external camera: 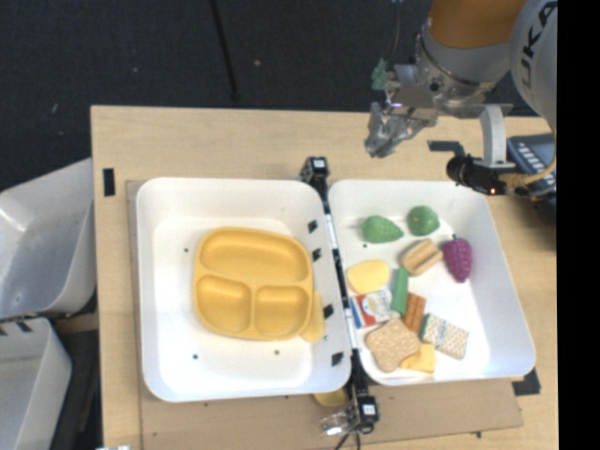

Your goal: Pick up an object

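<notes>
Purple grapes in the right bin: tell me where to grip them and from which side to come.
Grip the purple grapes across their narrow middle, coming straight down from above. The bunch lies flat and elongated, running roughly up-down in the camera view, with bare bin floor to its right and a small gap from the bread roll on its left, so fingers should probably close left-right. The gripper hangs beyond the right bin.

Wooden bench (pixel 216 143) under two white bins (pixel 159 345)

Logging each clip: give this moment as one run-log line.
phase: pre-grasp | gripper: above bench beyond right bin, nothing held | toy food: in right bin | yellow tray: in left bin
</notes>
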### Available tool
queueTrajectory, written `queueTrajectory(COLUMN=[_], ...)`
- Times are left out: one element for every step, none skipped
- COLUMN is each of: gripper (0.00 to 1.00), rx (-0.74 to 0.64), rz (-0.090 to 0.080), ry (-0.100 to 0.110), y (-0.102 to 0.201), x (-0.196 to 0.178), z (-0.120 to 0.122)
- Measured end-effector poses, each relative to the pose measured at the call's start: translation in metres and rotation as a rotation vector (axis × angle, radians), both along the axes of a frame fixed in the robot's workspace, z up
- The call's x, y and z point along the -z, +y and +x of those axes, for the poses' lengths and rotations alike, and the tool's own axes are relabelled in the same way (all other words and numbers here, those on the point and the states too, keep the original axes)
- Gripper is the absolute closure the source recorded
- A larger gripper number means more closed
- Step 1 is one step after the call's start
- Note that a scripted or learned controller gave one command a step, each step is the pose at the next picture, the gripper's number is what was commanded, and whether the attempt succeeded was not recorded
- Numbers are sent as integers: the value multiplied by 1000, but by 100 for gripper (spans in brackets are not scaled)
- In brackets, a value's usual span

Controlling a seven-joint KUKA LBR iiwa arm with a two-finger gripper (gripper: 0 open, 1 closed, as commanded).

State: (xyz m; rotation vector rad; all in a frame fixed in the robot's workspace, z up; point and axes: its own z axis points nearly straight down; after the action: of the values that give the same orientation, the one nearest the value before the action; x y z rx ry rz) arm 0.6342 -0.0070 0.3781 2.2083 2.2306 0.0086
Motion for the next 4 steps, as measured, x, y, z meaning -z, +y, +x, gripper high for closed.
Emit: queueTrajectory(gripper=[100,100,100,100], rx=[11,5,2,10], rz=[-3,0,1,-3], ry=[11,-1,-10,6], y=[7,23,81,26], x=[34,-50,-169,-54], z=[-64,-147,-144,-144])
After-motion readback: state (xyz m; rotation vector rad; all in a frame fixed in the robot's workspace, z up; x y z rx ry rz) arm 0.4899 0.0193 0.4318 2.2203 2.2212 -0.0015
